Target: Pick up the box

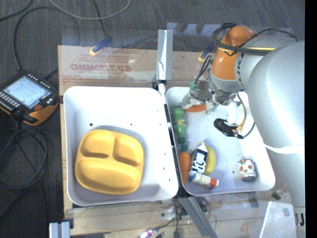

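1. Currently the gripper (203,99) hangs over the far end of the right bin (227,153), toward its far-left corner. Whether it is open or closed cannot be told from this angle, and nothing shows as held in it. A small orange-red thing (197,108), too unclear to name, lies just below it.
2. The box (198,161), a black-and-white carton, sits in the near half of the same bin, on its left side. From the gripper it lies almost straight toward the near edge, with hardly any sideways offset.
3. Its long axis runs roughly far to near, slanted a little, with the far end leaning right. A grasp across the short width would therefore likely close left to right in the camera view.
4. The box is crowded. A banana (212,160) touches its right side, a carrot (184,163) lies just beside its left, and a white tube with a red cap (204,181) rests at its near end. Both flanks look tight for a descent.
5. A green bottle (179,123) lies along the left wall, between the gripper and the box, so a low path could clip it.
6. Open room is the bare floor in the middle of the bin. A can (246,168) stands well apart at the near right. The left bin (79,103), holding a yellow tray (110,161), plays no part.
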You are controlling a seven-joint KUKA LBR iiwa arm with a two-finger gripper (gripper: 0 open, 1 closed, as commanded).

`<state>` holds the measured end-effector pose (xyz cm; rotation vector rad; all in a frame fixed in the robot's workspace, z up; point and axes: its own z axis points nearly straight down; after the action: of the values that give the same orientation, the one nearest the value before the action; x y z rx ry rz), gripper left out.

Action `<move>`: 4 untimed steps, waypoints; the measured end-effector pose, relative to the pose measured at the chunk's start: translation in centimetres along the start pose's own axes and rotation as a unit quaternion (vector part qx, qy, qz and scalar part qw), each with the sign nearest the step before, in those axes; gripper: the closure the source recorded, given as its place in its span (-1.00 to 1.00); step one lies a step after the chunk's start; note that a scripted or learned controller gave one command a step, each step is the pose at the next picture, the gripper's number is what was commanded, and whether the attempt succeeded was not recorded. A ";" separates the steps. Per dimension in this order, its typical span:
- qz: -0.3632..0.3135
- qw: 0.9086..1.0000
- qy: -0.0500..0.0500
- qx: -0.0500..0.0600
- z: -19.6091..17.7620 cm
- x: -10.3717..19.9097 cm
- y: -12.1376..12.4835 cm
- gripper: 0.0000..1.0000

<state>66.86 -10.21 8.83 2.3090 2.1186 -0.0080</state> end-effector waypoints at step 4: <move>-0.006 1.000 0.005 0.003 -9.5 1.9 -12.0 1.00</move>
<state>55.04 -7.23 18.28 2.3036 2.1396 -0.0024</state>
